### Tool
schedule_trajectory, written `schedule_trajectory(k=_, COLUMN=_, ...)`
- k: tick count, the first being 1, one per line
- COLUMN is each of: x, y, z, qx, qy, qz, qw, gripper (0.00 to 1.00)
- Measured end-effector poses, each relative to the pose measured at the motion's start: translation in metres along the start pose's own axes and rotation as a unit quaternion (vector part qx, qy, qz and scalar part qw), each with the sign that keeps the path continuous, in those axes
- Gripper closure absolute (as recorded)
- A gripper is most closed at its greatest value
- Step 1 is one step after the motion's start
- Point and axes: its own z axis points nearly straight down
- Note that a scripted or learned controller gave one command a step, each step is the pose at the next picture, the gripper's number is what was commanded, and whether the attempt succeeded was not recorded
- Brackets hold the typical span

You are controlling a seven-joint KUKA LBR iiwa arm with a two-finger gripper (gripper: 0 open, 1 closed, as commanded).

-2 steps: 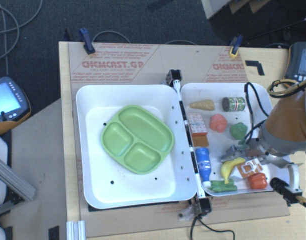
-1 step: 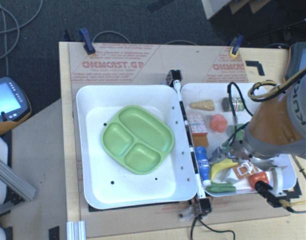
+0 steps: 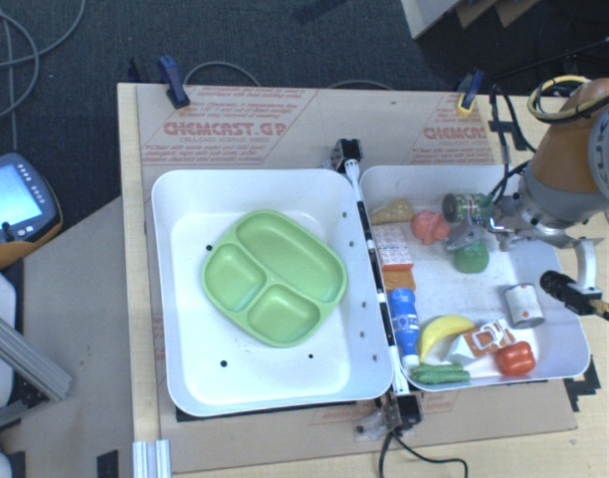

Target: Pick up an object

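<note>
The right bin (image 3: 558,267) holds several small objects. My gripper (image 3: 470,233) hangs low over its far middle, directly above a round green object (image 3: 472,259) and touching or nearly touching its top. A pink-red object (image 3: 429,226) lies just left of the gripper, and a tan lump (image 3: 391,210) sits further left. Nearer the front are a yellow banana (image 3: 444,331), a red fruit (image 3: 515,358), a small silver can (image 3: 523,304) and a green pod (image 3: 441,373). Nothing is visibly lifted off the bin floor.
An orange packet (image 3: 394,257) and a blue tube (image 3: 402,317) lie along the right bin's left wall. The left bin (image 3: 185,347) holds a green divided plate (image 3: 275,277). The arm's grey wrist and orange band (image 3: 568,162) cover the right bin's far right corner.
</note>
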Motion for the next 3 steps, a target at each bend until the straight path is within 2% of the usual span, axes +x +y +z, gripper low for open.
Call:
schedule_trajectory(k=1, x=0.033, y=-0.014, z=0.018, qx=0.007, qy=0.005, qz=0.000, qw=1.0000, gripper=0.00)
schedule_trajectory(k=2, x=0.032, y=-0.013, z=0.007, qx=0.005, qy=0.004, qz=0.000, qw=1.0000, gripper=1.00)
schedule_trajectory(k=3, x=0.103, y=0.003, z=-0.090, qx=0.000, qy=0.004, qz=-0.003, qw=1.0000, gripper=1.00)
